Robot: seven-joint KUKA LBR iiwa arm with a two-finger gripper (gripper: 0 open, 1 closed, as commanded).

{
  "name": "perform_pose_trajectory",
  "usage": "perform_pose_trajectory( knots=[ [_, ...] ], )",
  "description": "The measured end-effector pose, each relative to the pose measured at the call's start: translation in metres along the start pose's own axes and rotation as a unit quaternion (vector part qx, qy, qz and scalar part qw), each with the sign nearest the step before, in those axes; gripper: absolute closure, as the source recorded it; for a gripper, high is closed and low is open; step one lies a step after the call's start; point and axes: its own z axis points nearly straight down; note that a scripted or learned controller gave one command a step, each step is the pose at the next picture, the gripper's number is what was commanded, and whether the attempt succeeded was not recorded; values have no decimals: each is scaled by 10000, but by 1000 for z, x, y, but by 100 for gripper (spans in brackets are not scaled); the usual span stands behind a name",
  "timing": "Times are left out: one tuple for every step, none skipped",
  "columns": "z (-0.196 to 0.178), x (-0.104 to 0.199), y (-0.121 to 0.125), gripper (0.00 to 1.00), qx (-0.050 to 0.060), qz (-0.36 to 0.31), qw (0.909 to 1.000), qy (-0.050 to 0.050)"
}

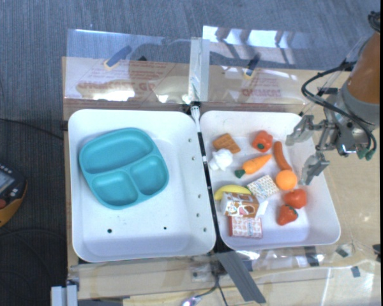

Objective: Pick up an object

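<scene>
My gripper (305, 150) hangs over the right edge of the right bin (322, 225), open, with nothing between its fingers. Just left of it lie a red sausage (281, 155) and an orange (285, 180). Further in the bin are a red pepper (262, 140), a carrot (255, 164), a brown biscuit (226, 142), a white lump (223, 159), a banana (232, 190), a patterned white block (263, 187), a red-and-white packet (242, 212), a tomato (295, 197) and a strawberry (286, 214).
The left bin (115, 234) holds a teal divided plate (123, 166). A clear plastic wall (195, 69) stands behind both bins. Cables (319, 91) loop off the arm's wrist at the right. A black handset (0, 193) lies on the floor at far left.
</scene>
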Motion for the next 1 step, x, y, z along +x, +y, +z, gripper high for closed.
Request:
perform_pose_trajectory(
  knots=[
    [94,-34,-39,0,-1,455,9990,5]
  ],
)
